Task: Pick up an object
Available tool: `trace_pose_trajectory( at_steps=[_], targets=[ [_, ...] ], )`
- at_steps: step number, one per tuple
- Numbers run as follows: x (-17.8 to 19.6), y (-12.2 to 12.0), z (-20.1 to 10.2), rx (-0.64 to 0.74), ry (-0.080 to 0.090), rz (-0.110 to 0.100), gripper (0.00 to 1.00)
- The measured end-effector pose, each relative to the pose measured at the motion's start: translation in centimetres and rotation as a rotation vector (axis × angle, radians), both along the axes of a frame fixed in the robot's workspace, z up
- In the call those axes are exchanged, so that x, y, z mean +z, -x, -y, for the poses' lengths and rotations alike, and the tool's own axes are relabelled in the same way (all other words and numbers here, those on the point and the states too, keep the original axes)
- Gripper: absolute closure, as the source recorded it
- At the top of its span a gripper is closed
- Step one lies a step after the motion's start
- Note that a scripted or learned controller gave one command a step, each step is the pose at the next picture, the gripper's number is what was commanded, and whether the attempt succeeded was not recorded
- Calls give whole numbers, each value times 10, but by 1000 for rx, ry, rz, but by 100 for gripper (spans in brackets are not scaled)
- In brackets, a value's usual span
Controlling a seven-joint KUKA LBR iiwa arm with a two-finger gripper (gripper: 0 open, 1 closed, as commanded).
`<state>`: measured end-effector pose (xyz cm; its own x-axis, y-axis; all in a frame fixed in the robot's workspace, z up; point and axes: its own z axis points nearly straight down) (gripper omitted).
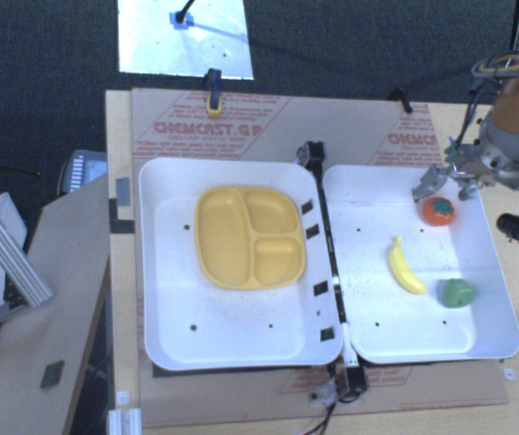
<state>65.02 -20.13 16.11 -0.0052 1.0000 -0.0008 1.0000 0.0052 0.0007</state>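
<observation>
both white bins (241, 352) are looking like smooth, slightly glossy plastic, and the yellow divided plate (248, 236) is showing a smooth matt plastic finish. the banana (406, 266), tomato (438, 211) and green fruit (457, 293) are appearing as smooth toy plastic, while the printed board (268, 125) beneath is looking like matt cardboard.

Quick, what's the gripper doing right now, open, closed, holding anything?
Gripper: open, holding nothing, just above the tomato in the right bin.
</observation>
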Motion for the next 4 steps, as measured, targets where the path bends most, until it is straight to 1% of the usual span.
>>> trace_pose_trajectory(
  at_steps=[1,2,3,4],
  targets=[
    [-48,-3,-10,1,3,6,0],
    [-31,-6,-8,3,7,17,100],
    [31,-3,-3,-3,1,6,100],
    [76,-3,-3,0,1,6,100]
  ],
)
